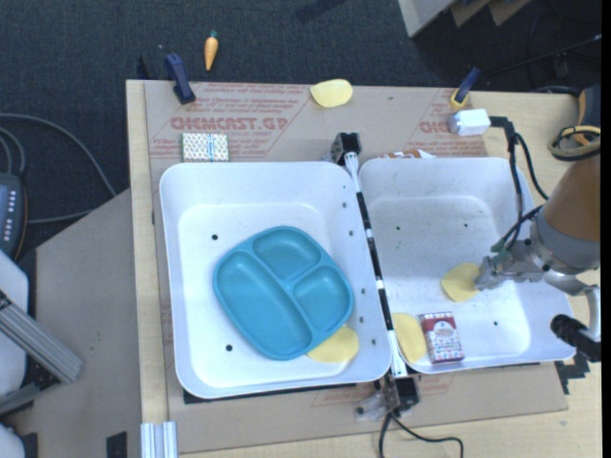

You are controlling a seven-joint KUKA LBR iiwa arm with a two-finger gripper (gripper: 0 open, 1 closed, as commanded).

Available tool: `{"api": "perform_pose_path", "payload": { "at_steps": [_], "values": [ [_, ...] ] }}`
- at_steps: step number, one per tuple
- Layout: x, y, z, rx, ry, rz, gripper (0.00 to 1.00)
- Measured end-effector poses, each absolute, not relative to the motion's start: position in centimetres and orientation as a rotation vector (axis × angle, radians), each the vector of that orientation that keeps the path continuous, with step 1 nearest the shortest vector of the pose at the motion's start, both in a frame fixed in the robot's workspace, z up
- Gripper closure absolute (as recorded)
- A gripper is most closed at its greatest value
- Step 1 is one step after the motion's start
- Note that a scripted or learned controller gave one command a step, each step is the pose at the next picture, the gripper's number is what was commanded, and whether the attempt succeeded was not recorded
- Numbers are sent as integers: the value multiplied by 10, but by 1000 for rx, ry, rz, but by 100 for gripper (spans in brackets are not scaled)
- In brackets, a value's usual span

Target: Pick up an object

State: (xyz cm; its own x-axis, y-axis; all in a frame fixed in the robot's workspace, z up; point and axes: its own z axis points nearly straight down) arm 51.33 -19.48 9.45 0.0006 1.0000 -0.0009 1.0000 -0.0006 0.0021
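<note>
In the right bin (430,184) a flat yellow piece (459,282) lies near the middle. My gripper (491,271) is low at that piece's right edge, touching or almost touching it. A small red box (441,338) and a second yellow piece (410,335) lie side by side at the bin's front left. The grey arm with its orange band (578,213) comes in from the right above the bin's right wall.
The left bin (191,218) holds a blue divided plate (282,291) with a yellow piece (335,346) at its front edge. On the bench behind lie a yellow lump (331,93), a patterned packet (205,146), blue clamps (179,77) and a white plug (470,122) with its cable.
</note>
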Motion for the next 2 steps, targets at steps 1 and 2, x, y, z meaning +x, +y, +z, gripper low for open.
{"api": "perform_pose_path", "payload": {
  "at_steps": [1, 2],
  "values": [
    [513, -195, 94, 2221, 2220, 1, 0],
    [542, -148, 84, 2219, 2222, 1, 0]
  ]
}}
